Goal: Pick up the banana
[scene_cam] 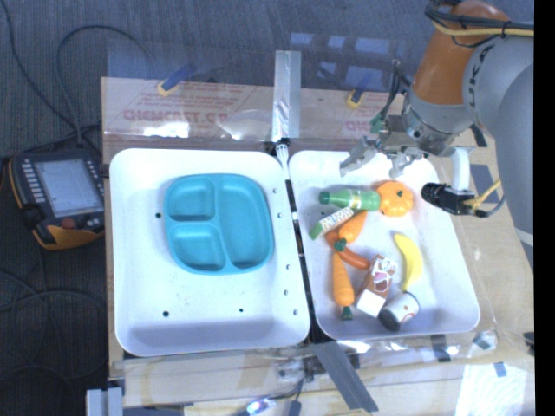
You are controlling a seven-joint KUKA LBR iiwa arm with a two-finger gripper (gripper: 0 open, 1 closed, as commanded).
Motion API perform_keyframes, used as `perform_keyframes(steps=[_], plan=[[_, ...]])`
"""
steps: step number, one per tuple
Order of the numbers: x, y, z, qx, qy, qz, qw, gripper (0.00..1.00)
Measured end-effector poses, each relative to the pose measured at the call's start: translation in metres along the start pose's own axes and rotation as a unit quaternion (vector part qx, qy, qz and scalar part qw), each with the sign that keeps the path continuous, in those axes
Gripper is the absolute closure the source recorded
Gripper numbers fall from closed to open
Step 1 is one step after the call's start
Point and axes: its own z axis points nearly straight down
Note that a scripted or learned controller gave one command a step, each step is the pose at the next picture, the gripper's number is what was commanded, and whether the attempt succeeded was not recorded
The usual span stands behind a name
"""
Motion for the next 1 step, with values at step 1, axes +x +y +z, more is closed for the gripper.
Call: perform_keyframes(steps=[1], plan=[[-0.0516, -0.0466, 0.0723, 0.000, -0.001, 0.019, 0.9998, 0.00]])
